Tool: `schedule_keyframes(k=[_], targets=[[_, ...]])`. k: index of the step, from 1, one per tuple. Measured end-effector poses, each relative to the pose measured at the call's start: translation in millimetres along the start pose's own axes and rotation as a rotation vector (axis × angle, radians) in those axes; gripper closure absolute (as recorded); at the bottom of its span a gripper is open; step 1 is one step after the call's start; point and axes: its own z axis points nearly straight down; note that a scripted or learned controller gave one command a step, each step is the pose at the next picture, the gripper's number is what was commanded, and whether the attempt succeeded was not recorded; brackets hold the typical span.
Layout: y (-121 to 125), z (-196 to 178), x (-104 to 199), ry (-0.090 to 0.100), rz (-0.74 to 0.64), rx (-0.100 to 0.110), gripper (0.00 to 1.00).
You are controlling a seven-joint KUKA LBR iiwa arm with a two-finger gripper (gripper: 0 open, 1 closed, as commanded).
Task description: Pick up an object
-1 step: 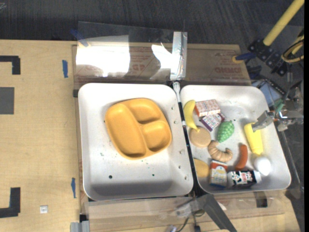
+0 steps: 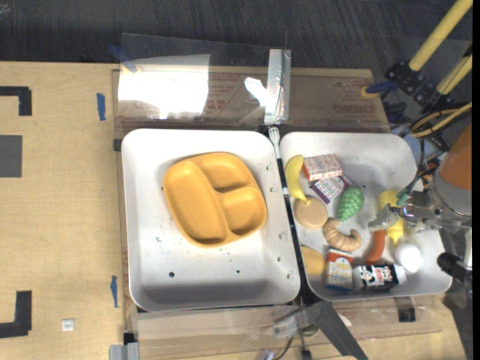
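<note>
Arm in over the right bin's right edge, toy food crowded beneath it.

The gripper (image 2: pixel 396 214) sits low near the right edge of the right bin (image 2: pixel 375 147), and whether it grips anything I cannot tell. Just beside it lie a yellow piece (image 2: pixel 388 199) and an orange-red sausage (image 2: pixel 377 244). Toward the divider: a banana (image 2: pixel 294 177), a pink-topped carton (image 2: pixel 322 165), a green bumpy fruit (image 2: pixel 349 203), a croissant (image 2: pixel 342 237). Along the front edge lie a small carton (image 2: pixel 339 270) and a black-and-white bottle (image 2: pixel 377 275); their label print is too small to read. The left bin (image 2: pixel 142 223) carries a yellow divided tray (image 2: pixel 214 196) at its centre.
</note>
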Motion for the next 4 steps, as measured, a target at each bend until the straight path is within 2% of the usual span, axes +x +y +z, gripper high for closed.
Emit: schedule_keyframes(k=[1, 2, 3, 4], targets=[[4, -18, -7, -0.014, 0.006, -0.02, 1.0], [35, -112, 48, -0.013, 0.279, -0.019, 1.0], [-41, -217, 41, -0.012, 0.609, -0.019, 1.0], [-36, -202, 8, -0.011, 0.865, -0.017, 1.0]])
